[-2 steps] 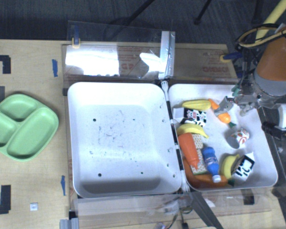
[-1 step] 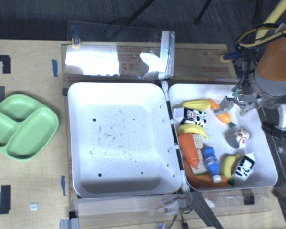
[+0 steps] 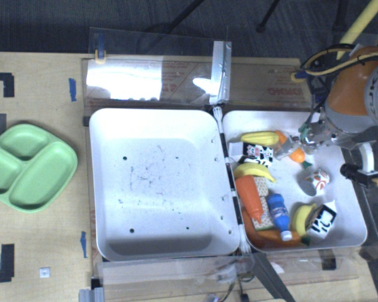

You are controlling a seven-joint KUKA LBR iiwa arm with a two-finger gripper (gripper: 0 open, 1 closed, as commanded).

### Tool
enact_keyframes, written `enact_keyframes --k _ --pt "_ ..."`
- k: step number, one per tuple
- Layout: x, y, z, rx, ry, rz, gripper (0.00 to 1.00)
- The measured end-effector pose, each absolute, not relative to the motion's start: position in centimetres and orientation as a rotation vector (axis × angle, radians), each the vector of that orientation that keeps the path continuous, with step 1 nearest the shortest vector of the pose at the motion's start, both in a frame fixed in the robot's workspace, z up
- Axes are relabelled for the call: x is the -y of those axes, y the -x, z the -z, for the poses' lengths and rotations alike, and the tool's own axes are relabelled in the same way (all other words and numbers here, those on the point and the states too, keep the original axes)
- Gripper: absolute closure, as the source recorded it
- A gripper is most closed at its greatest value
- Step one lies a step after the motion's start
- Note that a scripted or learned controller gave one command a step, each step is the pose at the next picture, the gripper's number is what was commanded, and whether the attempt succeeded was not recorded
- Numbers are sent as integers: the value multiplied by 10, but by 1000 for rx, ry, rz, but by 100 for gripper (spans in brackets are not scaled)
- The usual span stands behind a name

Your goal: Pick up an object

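The right bin (image 3: 349, 168) holds several objects. A yellow banana (image 3: 259, 137) lies at its far side beside a black-and-white cow-patterned item (image 3: 257, 153). A second banana (image 3: 252, 170) lies over an orange bottle (image 3: 251, 201), with a blue bottle (image 3: 279, 212) next to it. A third banana (image 3: 300, 218) and a black-and-white block (image 3: 323, 219) sit near the front right. A small white-and-red object (image 3: 317, 180) lies alone. My gripper (image 3: 304, 138) hangs low over the bin's far right part, just above a small orange piece (image 3: 297, 155). The arm's orange band (image 3: 348, 93) is behind it.
The left white bin (image 3: 107, 131) lies beside the right one. A green divided plate (image 3: 28, 167) rests on the wooden bench at far left. A clear plastic panel (image 3: 151, 74) stands behind the left bin. Yellow cables (image 3: 331, 58) loop above the arm.
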State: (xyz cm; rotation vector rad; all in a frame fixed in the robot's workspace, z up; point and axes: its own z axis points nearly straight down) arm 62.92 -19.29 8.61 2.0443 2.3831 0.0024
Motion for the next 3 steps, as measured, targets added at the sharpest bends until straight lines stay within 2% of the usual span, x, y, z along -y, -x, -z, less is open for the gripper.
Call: enact_keyframes --k 1,2,3 --pt "193 -630 -97 -2379 -2043 -6 100" --pt "202 -620 -103 -2379 -2051 -2 100" --pt "189 -606 -195 -2219 -2221 -1 100"
